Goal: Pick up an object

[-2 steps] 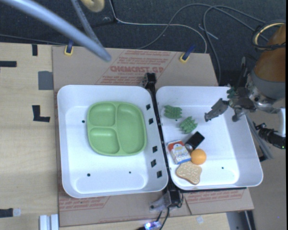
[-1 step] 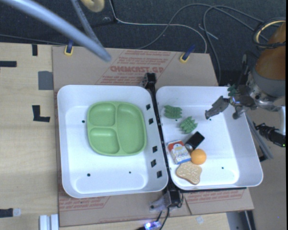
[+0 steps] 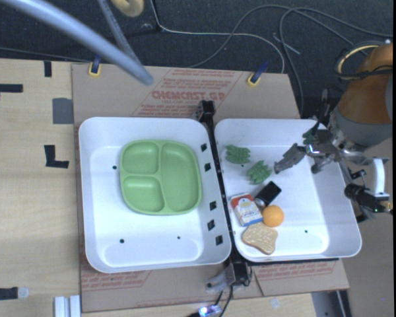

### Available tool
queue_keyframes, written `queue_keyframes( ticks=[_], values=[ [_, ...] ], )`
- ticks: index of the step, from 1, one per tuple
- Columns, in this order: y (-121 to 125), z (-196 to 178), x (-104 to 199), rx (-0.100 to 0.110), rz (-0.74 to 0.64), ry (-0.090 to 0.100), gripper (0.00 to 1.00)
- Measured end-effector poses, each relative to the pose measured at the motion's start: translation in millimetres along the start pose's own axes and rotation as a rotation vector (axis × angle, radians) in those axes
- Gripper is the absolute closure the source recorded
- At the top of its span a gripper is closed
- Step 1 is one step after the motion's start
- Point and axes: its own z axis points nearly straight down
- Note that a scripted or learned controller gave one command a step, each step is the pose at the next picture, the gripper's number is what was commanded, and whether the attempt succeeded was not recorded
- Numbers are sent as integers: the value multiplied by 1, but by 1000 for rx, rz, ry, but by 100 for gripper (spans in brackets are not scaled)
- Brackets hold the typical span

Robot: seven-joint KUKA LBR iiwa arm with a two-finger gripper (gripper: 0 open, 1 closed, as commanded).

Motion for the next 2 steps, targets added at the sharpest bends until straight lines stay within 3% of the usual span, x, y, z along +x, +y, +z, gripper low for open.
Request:
queue_keyframes(
  ticks=[2],
  values=[
    [8,102,8,1,-1,1,0]
  ],
)
